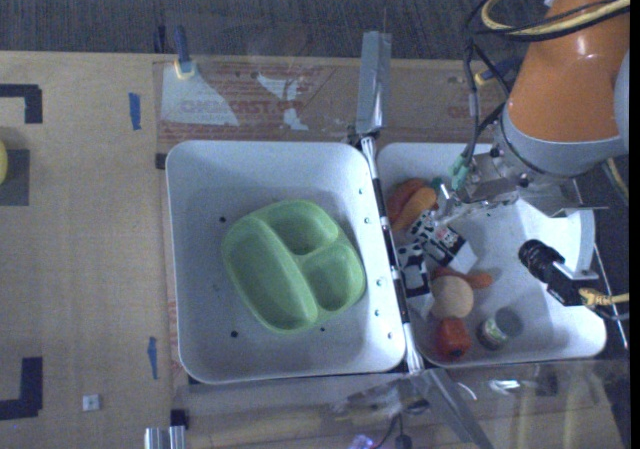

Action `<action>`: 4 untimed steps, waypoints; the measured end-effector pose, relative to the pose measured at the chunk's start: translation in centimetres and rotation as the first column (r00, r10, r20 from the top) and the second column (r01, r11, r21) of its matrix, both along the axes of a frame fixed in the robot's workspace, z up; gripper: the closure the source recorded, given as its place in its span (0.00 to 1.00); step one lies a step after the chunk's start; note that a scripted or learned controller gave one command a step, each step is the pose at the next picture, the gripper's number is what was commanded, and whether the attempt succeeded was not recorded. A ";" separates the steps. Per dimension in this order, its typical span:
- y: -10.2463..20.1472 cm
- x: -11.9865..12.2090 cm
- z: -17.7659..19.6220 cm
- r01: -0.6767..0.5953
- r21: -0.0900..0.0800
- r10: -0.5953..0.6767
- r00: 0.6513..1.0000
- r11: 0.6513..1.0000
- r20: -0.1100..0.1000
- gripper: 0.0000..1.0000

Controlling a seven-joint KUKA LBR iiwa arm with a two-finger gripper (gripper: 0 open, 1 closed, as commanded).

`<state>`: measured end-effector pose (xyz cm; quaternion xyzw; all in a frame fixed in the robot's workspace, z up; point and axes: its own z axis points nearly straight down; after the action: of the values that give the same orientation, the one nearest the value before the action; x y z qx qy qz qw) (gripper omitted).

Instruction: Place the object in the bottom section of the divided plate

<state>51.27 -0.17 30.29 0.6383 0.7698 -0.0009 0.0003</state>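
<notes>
The green three-compartment divided plate [293, 265] lies tilted in the left white bin [190, 237], glossy and bare. In the right white bin [590, 337], the gripper [452, 199] hangs low over a cluttered pile of small objects [445, 267]; its fingers' state cannot be told, blurred against the clutter.

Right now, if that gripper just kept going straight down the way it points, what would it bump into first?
Probably the orange toy at the left side of the right bin, since the gripper hangs just beside it; depth is hard to judge from above.
</notes>
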 end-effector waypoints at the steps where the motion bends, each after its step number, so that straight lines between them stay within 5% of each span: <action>1: -0.5 -3.4 -12.1 0.132 0.001 -0.132 0.991 0.991 -0.003 1.00; 2: 5.8 4.5 -12.0 -0.036 0.001 0.036 0.999 0.999 -0.001 1.00; 3: 5.9 -2.7 -12.1 -0.160 0.003 0.160 0.987 0.987 -0.004 1.00; 4: 11.6 0.2 -11.4 -0.267 0.001 0.267 0.964 0.964 0.001 1.00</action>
<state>51.48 11.46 18.91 0.5288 0.8488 -0.0001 0.0003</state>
